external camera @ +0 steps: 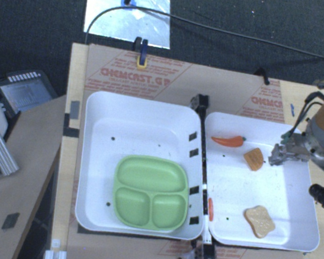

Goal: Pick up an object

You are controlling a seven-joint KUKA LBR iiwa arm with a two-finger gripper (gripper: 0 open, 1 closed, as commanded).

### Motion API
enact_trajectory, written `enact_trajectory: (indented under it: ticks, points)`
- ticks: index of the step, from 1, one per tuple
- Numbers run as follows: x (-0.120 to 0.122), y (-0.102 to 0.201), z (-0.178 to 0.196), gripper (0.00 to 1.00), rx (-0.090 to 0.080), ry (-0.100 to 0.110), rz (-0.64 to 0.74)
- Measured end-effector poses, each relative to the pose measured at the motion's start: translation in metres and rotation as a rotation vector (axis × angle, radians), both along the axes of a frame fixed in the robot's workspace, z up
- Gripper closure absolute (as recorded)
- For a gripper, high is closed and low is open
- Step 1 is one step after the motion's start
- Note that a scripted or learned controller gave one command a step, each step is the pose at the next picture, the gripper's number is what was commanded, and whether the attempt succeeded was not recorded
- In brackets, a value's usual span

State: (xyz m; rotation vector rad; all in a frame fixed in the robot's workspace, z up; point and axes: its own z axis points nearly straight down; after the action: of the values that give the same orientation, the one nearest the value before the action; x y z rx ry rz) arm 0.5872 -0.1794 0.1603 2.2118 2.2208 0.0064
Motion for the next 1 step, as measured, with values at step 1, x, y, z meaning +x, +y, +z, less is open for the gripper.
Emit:
enact_trajectory:
  ticks: [1]
  points:
    - [0.0071, 0.0070, 0.0604, 1.00, 0.000, 0.000, 0.001]
